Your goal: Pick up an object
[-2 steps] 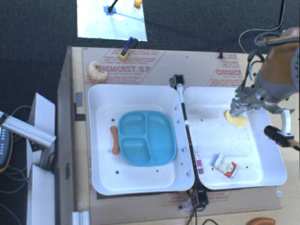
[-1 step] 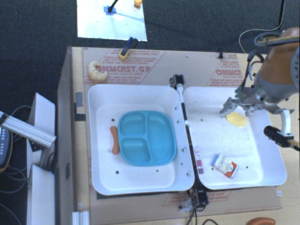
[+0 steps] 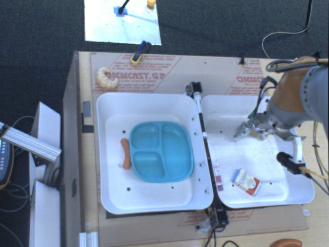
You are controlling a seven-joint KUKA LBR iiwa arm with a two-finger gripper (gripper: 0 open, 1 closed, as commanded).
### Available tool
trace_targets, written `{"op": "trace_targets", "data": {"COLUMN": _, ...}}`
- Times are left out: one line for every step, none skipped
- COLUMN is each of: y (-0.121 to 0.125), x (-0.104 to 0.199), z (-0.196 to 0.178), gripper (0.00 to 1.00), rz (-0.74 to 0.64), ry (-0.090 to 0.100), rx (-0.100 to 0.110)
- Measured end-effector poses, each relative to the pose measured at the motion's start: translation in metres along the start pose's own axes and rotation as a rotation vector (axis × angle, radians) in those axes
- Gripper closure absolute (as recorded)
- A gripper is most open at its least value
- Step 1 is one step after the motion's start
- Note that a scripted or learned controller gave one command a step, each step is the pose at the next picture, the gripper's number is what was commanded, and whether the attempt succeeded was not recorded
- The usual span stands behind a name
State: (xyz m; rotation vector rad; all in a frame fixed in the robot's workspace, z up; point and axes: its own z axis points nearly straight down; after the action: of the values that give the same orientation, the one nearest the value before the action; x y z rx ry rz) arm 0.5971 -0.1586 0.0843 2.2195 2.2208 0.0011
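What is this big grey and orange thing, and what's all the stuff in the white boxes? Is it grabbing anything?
That grey and orange thing is a robot arm. It reaches in from the right, and a computer program moves it. At its tip is a claw for picking things up.

The picture comes from one camera high above the bench, looking down at a slant.

On the bench sit two shallow white bins. The left bin has a blue plate with sections, and a toy sausage lying right beside it. The right bin has a small packet near its front. The claw hangs over the back part of the right bin, away from the packet.

Is it grabbing anything? I see nothing in the claw, and it is too small and blurry here to tell whether it is open or shut.
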Motion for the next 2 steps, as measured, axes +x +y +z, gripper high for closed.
{"op": "trace_targets", "data": {"y": 0.013, "x": -0.013, "z": -0.046, "gripper": 0.0, "rz": -0.002, "ry": -0.001, "rx": -0.002}}
{"op": "trace_targets", "data": {"y": -0.01, "x": 0.012, "z": 0.0, "gripper": 0.0, "rz": -0.002, "ry": 0.001, "rx": 0.002}}
